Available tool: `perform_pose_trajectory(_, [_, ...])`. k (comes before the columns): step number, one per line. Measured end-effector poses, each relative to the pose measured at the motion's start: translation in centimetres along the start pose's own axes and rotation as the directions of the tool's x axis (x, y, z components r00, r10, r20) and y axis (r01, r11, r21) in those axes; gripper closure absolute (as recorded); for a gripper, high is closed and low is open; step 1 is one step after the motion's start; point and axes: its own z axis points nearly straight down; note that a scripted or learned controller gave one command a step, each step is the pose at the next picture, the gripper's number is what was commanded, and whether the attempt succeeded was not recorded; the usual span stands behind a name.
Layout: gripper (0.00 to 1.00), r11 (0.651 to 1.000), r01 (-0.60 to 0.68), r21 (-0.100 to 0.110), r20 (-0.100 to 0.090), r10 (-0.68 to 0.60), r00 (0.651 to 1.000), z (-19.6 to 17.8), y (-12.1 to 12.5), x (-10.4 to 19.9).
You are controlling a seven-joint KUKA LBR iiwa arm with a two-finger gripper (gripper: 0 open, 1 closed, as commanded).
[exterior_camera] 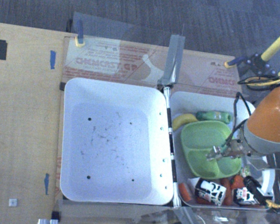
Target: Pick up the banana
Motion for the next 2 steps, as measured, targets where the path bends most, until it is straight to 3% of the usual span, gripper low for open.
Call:
perform_pose_trajectory(1, [0.0, 1.0, -0.003, 0.004, 0.005, 0.003, 1.0, 0.2, -0.2, -0.3])
perform_pose_trajectory(2, [0.0, 0.959, -0.284, -0.004, 0.016, 0.284, 0.959, 1.2, -3.2, 3.9])
